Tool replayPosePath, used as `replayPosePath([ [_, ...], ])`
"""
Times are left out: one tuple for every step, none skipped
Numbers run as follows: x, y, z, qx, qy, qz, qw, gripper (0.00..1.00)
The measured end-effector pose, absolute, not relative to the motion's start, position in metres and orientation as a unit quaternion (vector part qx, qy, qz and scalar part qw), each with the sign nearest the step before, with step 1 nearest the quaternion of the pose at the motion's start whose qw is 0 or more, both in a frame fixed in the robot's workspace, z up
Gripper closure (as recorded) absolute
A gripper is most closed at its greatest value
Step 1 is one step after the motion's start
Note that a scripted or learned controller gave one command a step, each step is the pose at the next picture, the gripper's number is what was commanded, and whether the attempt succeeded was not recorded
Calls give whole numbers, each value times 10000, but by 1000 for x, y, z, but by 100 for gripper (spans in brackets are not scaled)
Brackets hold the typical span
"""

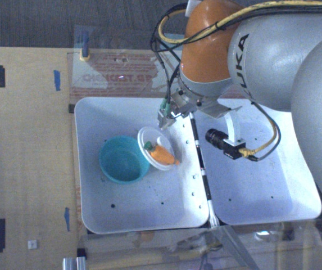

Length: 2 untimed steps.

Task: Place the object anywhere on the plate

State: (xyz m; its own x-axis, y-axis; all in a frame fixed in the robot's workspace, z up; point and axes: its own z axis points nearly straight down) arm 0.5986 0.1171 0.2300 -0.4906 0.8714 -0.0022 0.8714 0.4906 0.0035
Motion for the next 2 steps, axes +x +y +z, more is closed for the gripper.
replayPosePath([
  [571, 133, 360, 5342, 8454, 5, 12, 100],
  [571, 133, 359, 5339, 8456, 5, 10, 0],
])
